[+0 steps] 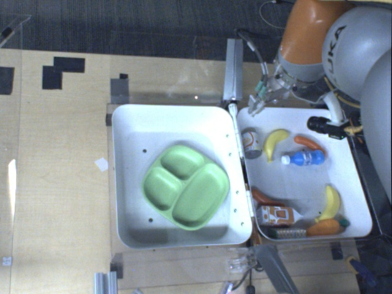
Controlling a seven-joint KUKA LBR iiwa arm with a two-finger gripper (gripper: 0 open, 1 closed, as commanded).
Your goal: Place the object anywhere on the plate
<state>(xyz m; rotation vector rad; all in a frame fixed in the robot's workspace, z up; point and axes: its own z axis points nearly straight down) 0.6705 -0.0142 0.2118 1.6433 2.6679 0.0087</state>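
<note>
A green divided plate [187,185] with three compartments lies in the middle of the left bin [130,133], and nothing rests on it. My gripper [258,101] hangs over the far left corner of the right bin [357,182], just past the rail between the bins. Below it in the right bin lie a small can [250,142], a yellow banana [274,143], a blue bottle [304,158] on its side and a red-orange stick-shaped item [308,143]. The gripper is small in this view, and nothing shows in it.
At the near end of the right bin sit a second banana [331,203], an orange carrot [324,226], a small carton [277,215] and a reddish sausage [263,196]. The arm's grey body [361,54] covers the far right corner. A metal rail [233,72] divides the bins.
</note>
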